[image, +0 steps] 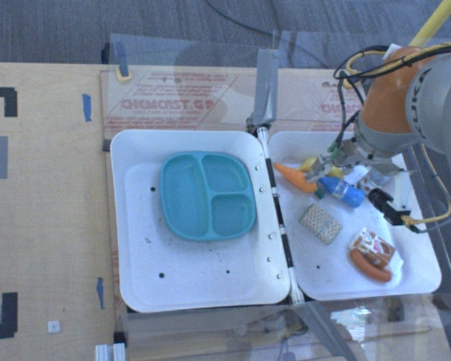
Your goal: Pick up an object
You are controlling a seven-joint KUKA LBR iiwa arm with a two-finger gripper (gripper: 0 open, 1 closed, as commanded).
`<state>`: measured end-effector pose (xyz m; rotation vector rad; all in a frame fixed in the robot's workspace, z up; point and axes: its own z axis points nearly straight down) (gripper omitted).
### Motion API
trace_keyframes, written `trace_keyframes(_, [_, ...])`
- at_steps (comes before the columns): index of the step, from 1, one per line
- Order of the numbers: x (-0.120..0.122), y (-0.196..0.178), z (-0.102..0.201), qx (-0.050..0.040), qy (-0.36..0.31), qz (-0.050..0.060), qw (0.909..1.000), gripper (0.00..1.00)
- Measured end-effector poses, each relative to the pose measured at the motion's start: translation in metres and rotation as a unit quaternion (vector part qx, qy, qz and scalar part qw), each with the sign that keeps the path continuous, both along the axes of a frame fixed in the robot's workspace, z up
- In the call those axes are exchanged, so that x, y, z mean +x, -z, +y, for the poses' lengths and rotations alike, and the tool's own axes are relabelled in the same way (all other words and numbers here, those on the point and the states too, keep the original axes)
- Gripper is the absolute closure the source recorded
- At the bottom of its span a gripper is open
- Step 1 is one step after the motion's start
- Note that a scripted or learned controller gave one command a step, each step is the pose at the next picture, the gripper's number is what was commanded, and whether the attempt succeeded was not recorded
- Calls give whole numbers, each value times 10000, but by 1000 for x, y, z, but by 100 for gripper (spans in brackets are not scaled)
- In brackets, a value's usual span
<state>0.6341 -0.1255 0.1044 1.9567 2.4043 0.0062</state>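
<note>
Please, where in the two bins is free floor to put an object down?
Left bin: bare strip in front of the teal divided plate. Right bin: bare patch between the woven pad and the front wall. Crowded around the carrot, blue bottle and gripper.

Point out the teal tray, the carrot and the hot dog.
teal tray (208, 195), camera view, middle where its dividers meet.
carrot (295, 177), camera view, mid-length of its orange body.
hot dog (370, 266), camera view, sausage's middle.

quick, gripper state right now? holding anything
gripper: down among the blue bottle and carrot in the right bin; open or shut cannot be told.
</note>
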Motion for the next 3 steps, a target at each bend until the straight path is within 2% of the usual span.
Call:
trace_keyframes(1, [-24,17,-44,97,-402,149,9990,0])
trace_keyframes(2, [-23,5,-45,103,-388,133,9991,100])
trace_keyframes(3, [24,-100,-91,115,615,144,9979,100])
